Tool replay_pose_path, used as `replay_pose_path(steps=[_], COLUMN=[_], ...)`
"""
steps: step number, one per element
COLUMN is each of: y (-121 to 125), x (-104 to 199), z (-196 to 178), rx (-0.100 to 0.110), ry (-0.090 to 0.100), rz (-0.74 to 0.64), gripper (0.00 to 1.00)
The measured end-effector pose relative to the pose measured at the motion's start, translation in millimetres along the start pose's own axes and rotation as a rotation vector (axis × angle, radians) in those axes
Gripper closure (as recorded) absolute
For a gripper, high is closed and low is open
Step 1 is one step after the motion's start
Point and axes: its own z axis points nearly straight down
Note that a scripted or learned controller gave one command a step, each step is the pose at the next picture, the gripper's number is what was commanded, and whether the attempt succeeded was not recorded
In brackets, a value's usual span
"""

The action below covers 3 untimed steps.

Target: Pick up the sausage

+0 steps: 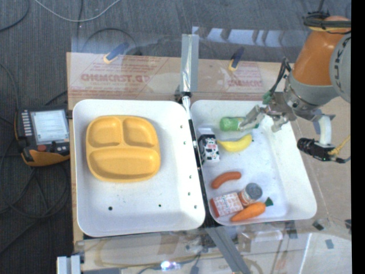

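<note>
The arm reaches in from the right, its orange band above the grey wrist high at the far right corner, and the gripper point(267, 117) hangs low over the far part of the right bin point(296, 176). Its two fingers are spread apart, one slanting toward the green object point(230, 123) and the other toward the bin's right wall, with nothing between them.

The bench bears two shallow white bins side by side, over a brown board with faded red print; dark carpet with loose cables lies around it.

At the near edge of the right bin lies a carrot point(249, 211), with a small red-and-white carton point(226, 203) touching it on the left and a round grey-topped can point(251, 192) just behind. The sausage point(226, 179) lies next, near the middle of this bin toward its left wall, apart from the gripper. Its long axis runs almost left to right, the right end tilted slightly toward the far side. Further on sit a small black-and-white carton point(209, 147) by the left wall and a banana point(236, 144), then the green object near the gripper.

The left bin point(114, 210) holds a yellow divided tray point(122, 148). A small device with a screen point(44, 130) lies on the floor to the left
</note>
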Motion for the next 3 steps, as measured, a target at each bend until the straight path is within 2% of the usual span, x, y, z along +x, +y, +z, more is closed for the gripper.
replay_pose_path(steps=[1,2,3], y=[-59,-97,-96], x=[15,44,45], z=[117,119,110], rx=[-0.003,-0.023,-0.021], ry=[0.000,-0.007,-0.003], rz=[0.208,0.115,0.114], gripper=[0.00,0.00,1.00])
